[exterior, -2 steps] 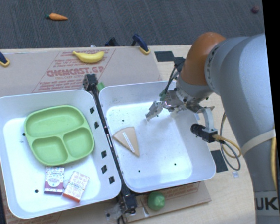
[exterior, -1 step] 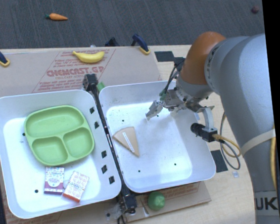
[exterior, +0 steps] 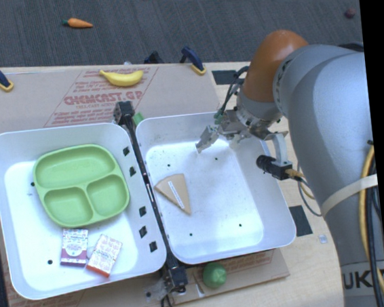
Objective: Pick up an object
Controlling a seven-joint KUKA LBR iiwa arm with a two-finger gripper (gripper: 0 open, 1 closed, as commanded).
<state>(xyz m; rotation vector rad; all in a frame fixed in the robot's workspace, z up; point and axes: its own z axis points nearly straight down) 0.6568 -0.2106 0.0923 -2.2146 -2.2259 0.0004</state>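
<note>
Wedge sits clear of your claw.
Your claw (exterior: 209, 139) hangs empty, fingers parted, up-right of the tan wedge (exterior: 175, 192) in the right bin (exterior: 268, 226).

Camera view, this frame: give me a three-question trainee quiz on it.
1. True or false: the wedge-shaped slice lies in the right bin.
2. What shares the left bin with the green divided plate? A) two small cartons B) a banana C) a carrot
3. Fill in: the green ball sits ___ both bins.

Key: 1 true; 2 A; 3 outside.
</note>
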